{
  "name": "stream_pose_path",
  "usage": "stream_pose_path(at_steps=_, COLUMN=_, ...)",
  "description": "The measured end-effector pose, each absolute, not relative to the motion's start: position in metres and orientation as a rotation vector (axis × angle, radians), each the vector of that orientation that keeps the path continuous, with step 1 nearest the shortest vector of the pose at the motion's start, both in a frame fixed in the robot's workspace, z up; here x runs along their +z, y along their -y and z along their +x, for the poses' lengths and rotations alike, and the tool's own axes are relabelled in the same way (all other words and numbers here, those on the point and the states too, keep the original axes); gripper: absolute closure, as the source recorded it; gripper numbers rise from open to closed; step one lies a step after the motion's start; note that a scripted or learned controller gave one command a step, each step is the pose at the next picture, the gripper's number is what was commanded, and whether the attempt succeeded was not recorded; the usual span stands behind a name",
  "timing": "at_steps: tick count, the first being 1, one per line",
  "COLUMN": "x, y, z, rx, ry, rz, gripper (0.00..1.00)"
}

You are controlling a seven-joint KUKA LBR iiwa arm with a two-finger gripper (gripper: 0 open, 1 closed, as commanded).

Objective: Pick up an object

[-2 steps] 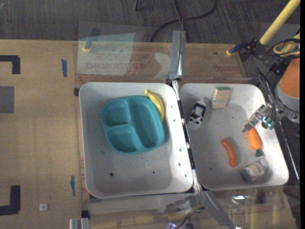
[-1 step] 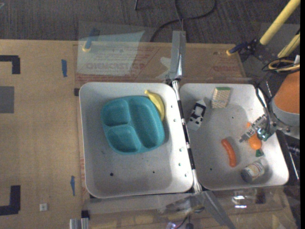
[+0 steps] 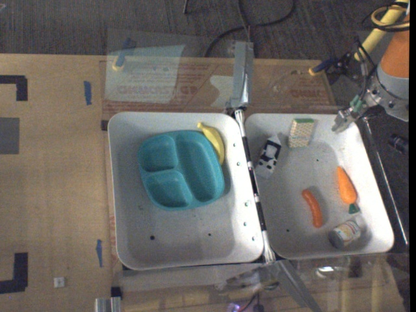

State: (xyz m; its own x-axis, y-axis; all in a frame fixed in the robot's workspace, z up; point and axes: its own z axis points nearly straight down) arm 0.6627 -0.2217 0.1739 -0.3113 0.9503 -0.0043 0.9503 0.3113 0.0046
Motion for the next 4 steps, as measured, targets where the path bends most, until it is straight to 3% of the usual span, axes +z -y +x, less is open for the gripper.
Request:
stream_pose_path(at_steps=1, x=0.174, y=0.221, z=0.663, rx=0.001, ry=-2.541, rz=1.839, gripper=0.0)
stream_pose_path(at_steps=2, x=0.1, y=0.214, z=0.604, rx=0.001, ry=-2.665, rz=1.659, gripper=0.0)
stream_pose_path(at_steps=3, x=0.111, y=0.215, z=0.606, rx=0.004, ry=-2.659, rz=1.656, gripper=1.0)
stream_pose_path(at_steps=4, x=0.154, y=0.209, z=0.627, rx=0.002, ry=-2.663, rz=1.655, gripper=1.0)
